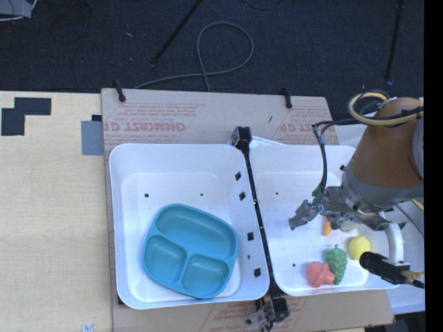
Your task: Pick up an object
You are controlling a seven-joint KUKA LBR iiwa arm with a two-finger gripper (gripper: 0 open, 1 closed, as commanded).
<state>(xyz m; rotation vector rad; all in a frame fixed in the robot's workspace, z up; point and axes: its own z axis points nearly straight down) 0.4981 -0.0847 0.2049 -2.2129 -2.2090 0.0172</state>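
Observation:
The right bin point(291, 185) holds a pink-red toy point(318, 274), a green bunch of grapes point(337, 261) and a yellow round fruit point(358, 246), all near its front right corner. A small orange piece point(327, 227) shows just under the wrist. My gripper point(303, 217) hangs low over the middle of the right bin, left of these toys and apart from the pink, green and yellow ones. I see nothing between its tips.
The left bin point(131, 178) holds a blue divided plate point(189, 250) in its front half. A black divider rail point(250, 206) runs between the bins. The arm's bulk covers the right bin's right side.

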